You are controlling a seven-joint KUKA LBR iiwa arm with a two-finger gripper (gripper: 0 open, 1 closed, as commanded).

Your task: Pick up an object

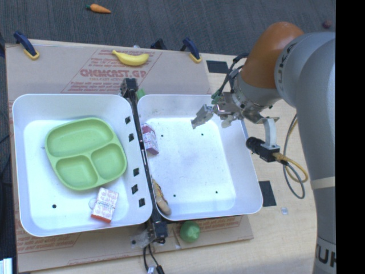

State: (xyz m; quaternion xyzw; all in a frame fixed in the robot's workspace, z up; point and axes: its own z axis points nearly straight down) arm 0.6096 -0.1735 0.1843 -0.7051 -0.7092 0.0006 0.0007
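Camera view: fixed overhead slant, two shallow white bins side by side on a cardboard-covered bench (85, 76).
Arm: grey with an orange band (271, 44) above the wrist, reaching in from the right over the top right corner of the right bin.
Gripper (204, 116): hangs over the upper part of the right bin (242, 178), near its top edge, tilted toward the left.
Fingers: too small and blurred – cannot tell whether spread or pressed together; nothing visible between them.
Task objects, right bin: a small red and white packet (149, 138) lies against the left wall, upper half; a tan, elongated, lumpy item (159, 198) lies along the same wall at the lower left corner. Both well apart from the gripper.
Left bin (23, 170): holds a light green divided plate (85, 151) with three compartments, lying flat in the middle, tilted slightly; a small red and white box (105, 204) with an orange edge lies just below it, near the bottom rim.
Outside the bins: a yellow banana (132, 57) on the cardboard above the bins – apart from both; a green ball (190, 231) on the cardboard just below the right bin's bottom rim; an orange carrot-like item (100, 8) on the dark floor beyond the bench.
Clamps: blue clamps (26, 44) grip the cardboard's far edge.
Cable: a yellow cable (296, 170) loops by the arm to the right of the right bin.
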